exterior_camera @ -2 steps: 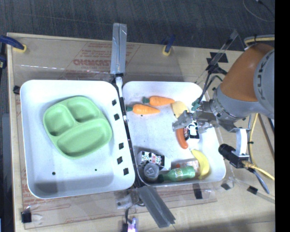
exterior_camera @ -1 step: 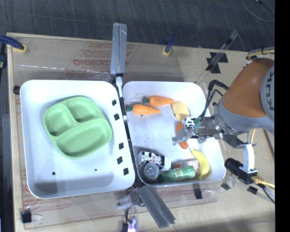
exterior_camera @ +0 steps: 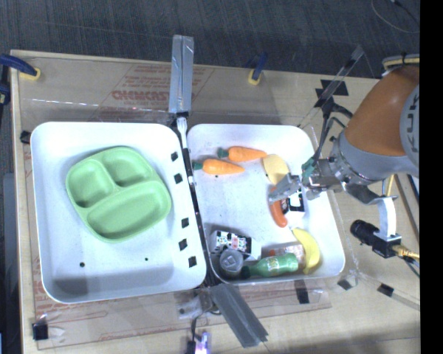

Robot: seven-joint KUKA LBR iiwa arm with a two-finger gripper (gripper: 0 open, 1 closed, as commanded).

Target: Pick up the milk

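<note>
- The light wooden surface (exterior_camera: 280, 94) carries two shallow white plastic bins side by side, the left bin (exterior_camera: 52, 271) and the right bin (exterior_camera: 229, 135), their inner walls touching along the middle.
- A pale green divided plate (exterior_camera: 118, 192) with three compartments lies in the left bin, nearer its far edge than its near edge.
- The grey arm with an orange band (exterior_camera: 380, 131) reaches in over the right edge of the right bin, and its claw (exterior_camera: 289, 192) hangs low over the right half of that bin.
- Whether the claw stands wide or narrow cannot be told; nothing is plainly seen gripped in it.
- The small milk carton with a black-and-white print (exterior_camera: 230, 240) lies on its side near the near left corner of the right bin, well apart from the claw.
- A dark grey round can (exterior_camera: 231, 262) sits just beside the carton, toward the near edge.
- A green bottle (exterior_camera: 275, 265) lies along the near edge of the right bin, touching or nearly touching the can.
- A yellow banana (exterior_camera: 308, 248) rests at the near right corner, just beside the bottle's end.
- Two orange carrots with green tops (exterior_camera: 224, 167) (exterior_camera: 245, 154) lie near the far edge of the right bin, close together.
- A pale yellow rounded piece (exterior_camera: 275, 167) lies just right of the carrots, and a small red-orange piece (exterior_camera: 279, 214) lies just under the claw.
</note>
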